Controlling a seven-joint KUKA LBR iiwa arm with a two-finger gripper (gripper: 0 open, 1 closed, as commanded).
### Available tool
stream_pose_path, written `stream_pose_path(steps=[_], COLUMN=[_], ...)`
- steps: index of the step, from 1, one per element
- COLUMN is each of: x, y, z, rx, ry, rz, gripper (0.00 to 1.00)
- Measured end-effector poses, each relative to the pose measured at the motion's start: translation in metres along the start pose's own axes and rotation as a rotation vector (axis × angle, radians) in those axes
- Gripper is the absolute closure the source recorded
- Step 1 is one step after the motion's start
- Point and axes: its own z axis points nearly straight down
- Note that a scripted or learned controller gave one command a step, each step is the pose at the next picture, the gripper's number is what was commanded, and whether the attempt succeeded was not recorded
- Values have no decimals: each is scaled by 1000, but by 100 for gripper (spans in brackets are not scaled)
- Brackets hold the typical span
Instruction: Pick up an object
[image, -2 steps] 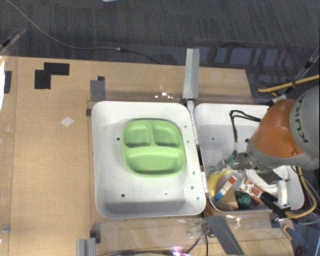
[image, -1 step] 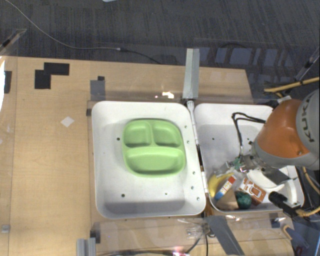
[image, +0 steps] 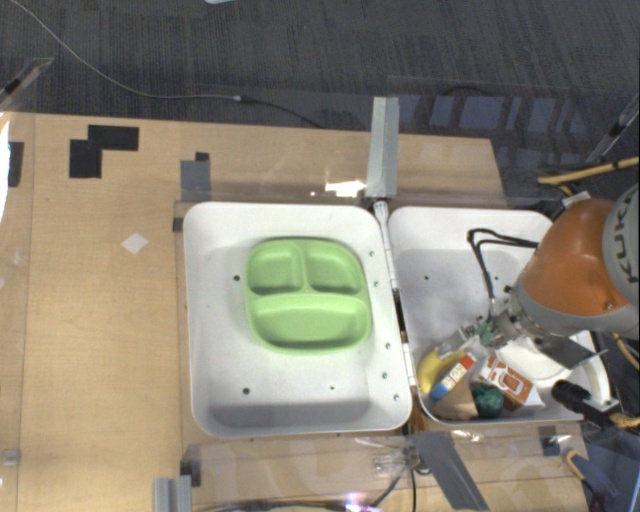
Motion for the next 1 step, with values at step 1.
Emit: stream_pose_path(steps=[1], x=[0], y=[0], z=[0], rx=[1], ry=[-1], rz=[1], gripper=[0])
